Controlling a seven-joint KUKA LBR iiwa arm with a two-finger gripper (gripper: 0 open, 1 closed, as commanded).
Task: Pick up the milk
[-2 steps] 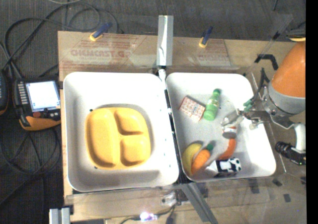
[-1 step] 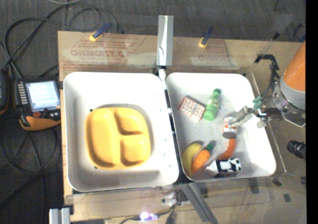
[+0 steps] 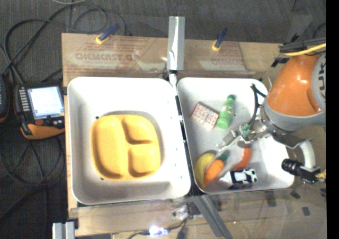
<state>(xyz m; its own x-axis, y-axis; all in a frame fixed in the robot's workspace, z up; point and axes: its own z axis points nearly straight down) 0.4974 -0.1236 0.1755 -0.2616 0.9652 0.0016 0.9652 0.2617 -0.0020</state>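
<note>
Milk near bin's front edge, below the jaws; jaws' spread indiscernible

A yellow tray sits in the left of 2 white bins. Right of the tray: a green bottle, an orange carrot, and a black-and-white patched milk carton.

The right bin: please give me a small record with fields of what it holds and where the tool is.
right bin: white, shallow
milk: black-and-white carton, near front edge
carrots: two, orange, beside the milk
lemon: yellow, left of carrots
green bottle: lying, toward the back
small box: left of the bottle
tool: above bin's middle, apart from the milk
left bin: holds yellow tray
</note>
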